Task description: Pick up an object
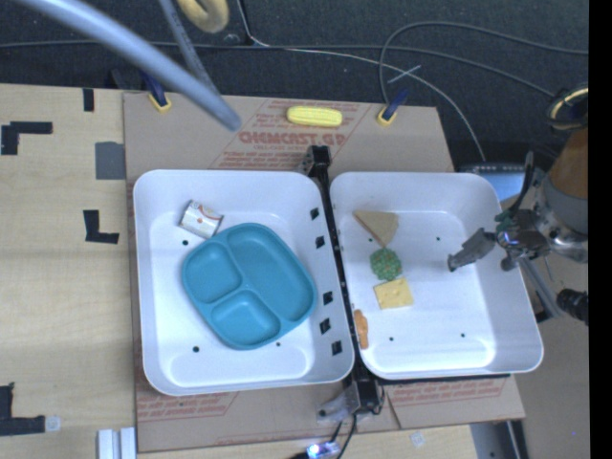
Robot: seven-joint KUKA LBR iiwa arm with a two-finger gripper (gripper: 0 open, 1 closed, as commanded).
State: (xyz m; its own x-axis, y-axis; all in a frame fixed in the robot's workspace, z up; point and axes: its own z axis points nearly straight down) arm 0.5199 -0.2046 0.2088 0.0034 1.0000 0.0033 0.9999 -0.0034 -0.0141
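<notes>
The right bin (497, 352) holds a tan wedge (378, 226), a green lump (385, 263) and a yellow square slice (393, 295) in a column near its left side. A small orange piece (360, 326) lies against its left wall. My gripper (475, 249) hangs over the right part of this bin, well to the right of these items and touching none of them. Nothing shows in it. The left bin (158, 352) holds a blue divided plate (249, 285) and a small tipped can (200, 219).
A yellow corn-like piece (314, 116) lies on the cardboard behind the bins. Yellow clamps (387, 115) hold the cardboard's back edge. Cables (449, 84) run across the dark bench behind. The arm's body (564, 208) stands past the right bin's right rim.
</notes>
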